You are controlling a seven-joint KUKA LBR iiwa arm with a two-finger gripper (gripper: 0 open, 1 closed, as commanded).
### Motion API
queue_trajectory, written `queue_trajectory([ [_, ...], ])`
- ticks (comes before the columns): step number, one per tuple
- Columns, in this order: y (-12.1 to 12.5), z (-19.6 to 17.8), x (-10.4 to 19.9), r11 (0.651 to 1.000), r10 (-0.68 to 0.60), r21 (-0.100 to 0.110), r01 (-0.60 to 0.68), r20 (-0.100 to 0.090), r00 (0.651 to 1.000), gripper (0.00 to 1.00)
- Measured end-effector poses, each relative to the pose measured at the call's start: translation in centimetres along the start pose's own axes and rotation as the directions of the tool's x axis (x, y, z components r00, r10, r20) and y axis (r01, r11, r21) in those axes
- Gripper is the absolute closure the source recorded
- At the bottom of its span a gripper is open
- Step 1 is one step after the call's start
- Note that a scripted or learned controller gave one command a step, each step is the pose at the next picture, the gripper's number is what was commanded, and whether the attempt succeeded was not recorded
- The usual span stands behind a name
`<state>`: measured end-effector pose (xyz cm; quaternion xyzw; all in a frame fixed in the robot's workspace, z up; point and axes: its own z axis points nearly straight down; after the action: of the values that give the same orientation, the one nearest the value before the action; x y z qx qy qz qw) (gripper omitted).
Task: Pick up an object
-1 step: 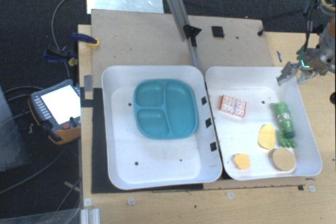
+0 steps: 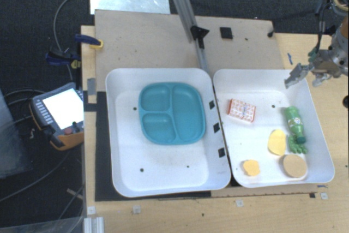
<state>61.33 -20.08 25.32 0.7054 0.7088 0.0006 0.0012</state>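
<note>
The pincer [image 2: 305,75] hangs at the upper right rim of the right bin [image 2: 256,84], a grey metal piece with two prongs; whether they are spread or closed I cannot tell, and nothing shows between them. Below it in that bin lies a green plastic bottle [image 2: 293,121], slim and rounded, with a knobbly green lump [image 2: 298,144] at its lower end; just left of them sits a smooth yellow oval piece [image 2: 277,142]; under that a round tan disc [image 2: 294,166] like a biscuit, and further left a small orange-yellow blob [image 2: 251,167]; a small flat box [image 2: 241,111] with a red and white pattern lies apart near the bin's upper left. The left bin [image 2: 122,123], shallow, white and glossy, holds a teal plastic tray [image 2: 172,113] with three moulded compartments and rounded corners.
</note>
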Motion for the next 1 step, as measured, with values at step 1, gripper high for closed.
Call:
queue_trajectory([
  [1,-0.98,5.44,0.03,1.000,0.003,0.004,-0.003,-0.001,1.000,0.00],
])
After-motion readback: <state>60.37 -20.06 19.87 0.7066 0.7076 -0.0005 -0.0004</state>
